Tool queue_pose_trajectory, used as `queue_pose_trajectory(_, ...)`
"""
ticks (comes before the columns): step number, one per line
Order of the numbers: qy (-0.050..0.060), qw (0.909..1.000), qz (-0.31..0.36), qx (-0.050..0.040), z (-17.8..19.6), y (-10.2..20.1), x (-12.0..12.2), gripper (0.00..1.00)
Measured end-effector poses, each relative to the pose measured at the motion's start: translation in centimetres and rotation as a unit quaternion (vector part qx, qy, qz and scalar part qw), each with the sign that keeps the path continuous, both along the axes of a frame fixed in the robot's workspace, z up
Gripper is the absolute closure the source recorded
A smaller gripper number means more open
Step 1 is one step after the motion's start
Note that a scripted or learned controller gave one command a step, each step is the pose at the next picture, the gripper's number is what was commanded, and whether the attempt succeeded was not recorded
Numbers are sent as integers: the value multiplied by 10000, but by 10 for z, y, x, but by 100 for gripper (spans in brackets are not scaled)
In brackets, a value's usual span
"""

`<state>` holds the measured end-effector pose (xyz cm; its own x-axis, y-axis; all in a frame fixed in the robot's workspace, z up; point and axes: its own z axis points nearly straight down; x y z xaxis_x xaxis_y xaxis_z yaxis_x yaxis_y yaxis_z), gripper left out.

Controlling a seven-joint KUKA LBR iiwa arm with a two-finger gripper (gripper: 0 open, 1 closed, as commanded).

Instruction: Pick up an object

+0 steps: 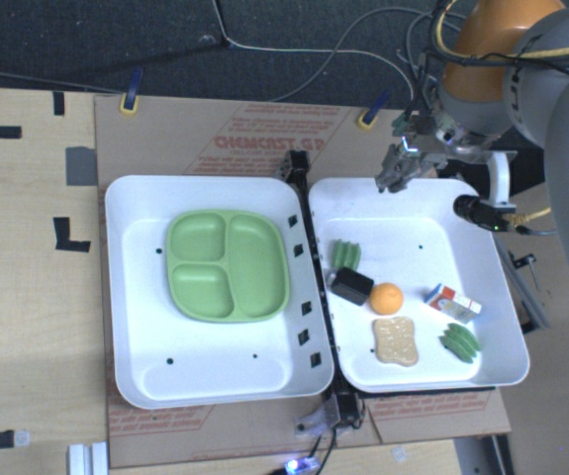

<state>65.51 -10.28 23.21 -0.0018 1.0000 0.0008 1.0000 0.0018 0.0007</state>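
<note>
The right bin holds several small things: a green ridged piece, a black block, an orange ball, a tan slice of toast, a small red, white and blue carton and a green leafy piece. My gripper hangs above the far rim of the right bin, well clear of all the objects, with nothing between its fingers. The fingers look close together.
The left bin bears a green sectioned plate. Black clips run along the divider between the bins. Cables trail across the dark backdrop behind the bench. A black fitting sits by the right bin's far right edge.
</note>
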Motion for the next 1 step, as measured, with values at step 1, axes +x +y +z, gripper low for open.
queue_pose_trajectory(1, 22, 10000, 7, -4, -13, 47, -27, 100)
